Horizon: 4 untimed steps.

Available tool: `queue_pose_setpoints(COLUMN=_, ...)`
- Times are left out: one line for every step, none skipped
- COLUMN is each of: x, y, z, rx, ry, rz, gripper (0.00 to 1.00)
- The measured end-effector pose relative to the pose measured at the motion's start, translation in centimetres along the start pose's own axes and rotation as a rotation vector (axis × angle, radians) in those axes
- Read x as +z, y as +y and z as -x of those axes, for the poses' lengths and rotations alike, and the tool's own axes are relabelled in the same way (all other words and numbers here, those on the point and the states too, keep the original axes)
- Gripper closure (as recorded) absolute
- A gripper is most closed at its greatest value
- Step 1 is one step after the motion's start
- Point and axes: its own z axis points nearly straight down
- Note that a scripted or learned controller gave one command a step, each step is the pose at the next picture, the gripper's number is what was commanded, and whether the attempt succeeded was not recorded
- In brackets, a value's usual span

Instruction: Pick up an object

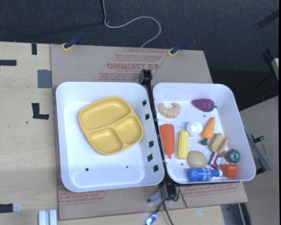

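From the camera above the bench, the two white bins sit side by side. The left bin [68, 139] carries a yellow divided plate [111, 124], lying a little towards its far edge. Everything small enough to lift is in the right bin [234, 102], the side the arm reaches in from, so I judge any of it to be the shorter reach.

Along that bin's left wall lies a big orange carrot [167, 139], its long axis running from the far edge towards the near edge. A yellow corn cob [183, 144] lies just beside it, nearly parallel. Beyond them, by the far edge, are a curled pastry [169, 109] and, towards the far right corner, a bunch of purple grapes [203, 104], each well apart from its neighbours.

The near right corner is crowded: a potato [196, 159], a blue bottle [202, 174] lying along the near edge, a tomato [230, 170], a bread roll [218, 143] and a small carrot [209, 127] sit close together or touching.

To my eye the big carrot is the cleanest target: a grip across its width, square to that far-to-near axis, though the wall is close. Whether the pincer is wide or narrow I cannot tell
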Motion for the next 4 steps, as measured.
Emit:
queue_pose_setpoints(x=-0.3, y=0.2, z=-0.2, rx=-0.002, ry=0.003, rz=-0.012, gripper=1.0)
queue_pose_setpoints(x=6.5, y=0.0, z=0.4, rx=0.0, ry=0.008, rz=-0.019, gripper=1.0)
queue_pose_setpoints(x=10.2, y=-0.1, z=0.3, rx=-0.001, ry=0.007, rz=-0.017, gripper=1.0)
queue_pose_setpoints(x=13.9, y=-0.1, z=0.3, rx=-0.001, ry=0.007, rz=-0.016, gripper=1.0)
